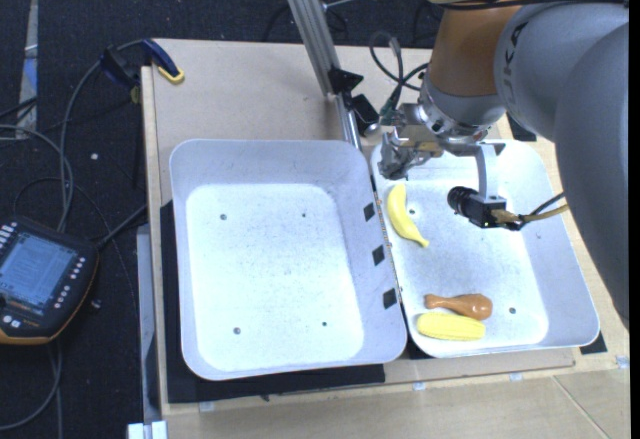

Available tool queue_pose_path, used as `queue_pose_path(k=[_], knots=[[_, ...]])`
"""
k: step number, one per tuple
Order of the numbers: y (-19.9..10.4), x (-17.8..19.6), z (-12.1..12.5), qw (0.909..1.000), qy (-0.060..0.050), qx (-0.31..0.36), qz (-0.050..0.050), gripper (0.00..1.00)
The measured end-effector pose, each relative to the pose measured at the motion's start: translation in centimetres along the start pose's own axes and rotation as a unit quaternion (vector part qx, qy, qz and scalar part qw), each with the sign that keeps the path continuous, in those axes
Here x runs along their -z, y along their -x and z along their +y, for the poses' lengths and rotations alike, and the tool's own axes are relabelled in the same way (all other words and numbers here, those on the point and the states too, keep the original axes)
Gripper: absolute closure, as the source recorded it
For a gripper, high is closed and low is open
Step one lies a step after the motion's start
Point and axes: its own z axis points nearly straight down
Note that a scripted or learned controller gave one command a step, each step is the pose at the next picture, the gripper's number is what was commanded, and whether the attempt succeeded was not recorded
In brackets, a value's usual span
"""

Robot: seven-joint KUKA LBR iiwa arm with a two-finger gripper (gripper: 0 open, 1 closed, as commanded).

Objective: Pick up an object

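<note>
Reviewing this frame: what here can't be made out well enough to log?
- Claw: finger state unclear in the camera view; wrist hardware clutters it.
- Right bin: far right corner hidden behind the arm.
- Yellow item beside the drumstick: too small to identify.
- Banana: contact with the claw not discernible.

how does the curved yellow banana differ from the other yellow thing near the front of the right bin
The curved yellow banana is slim and bent, tapering to a point; the stubby yellow oblong piece is thicker and nearly straight. The banana runs mostly up and down the view near the bin's left wall, just below the gripper; the oblong piece lies crosswise near the front edge, beside a brown drumstick-shaped toy. Both are yellow and rest in the right white bin.
</note>
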Motion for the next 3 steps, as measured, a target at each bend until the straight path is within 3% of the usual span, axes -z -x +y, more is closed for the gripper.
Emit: queue_pose_path(k=[2, 3], knots=[[-9.2, 1.3, 0.0, 1.0, 0.0, 0.0, 0.0, 1.0], [-8.9, 1.2, 0.0, 1.0, 0.0, -0.002, -0.001, 0.0]])
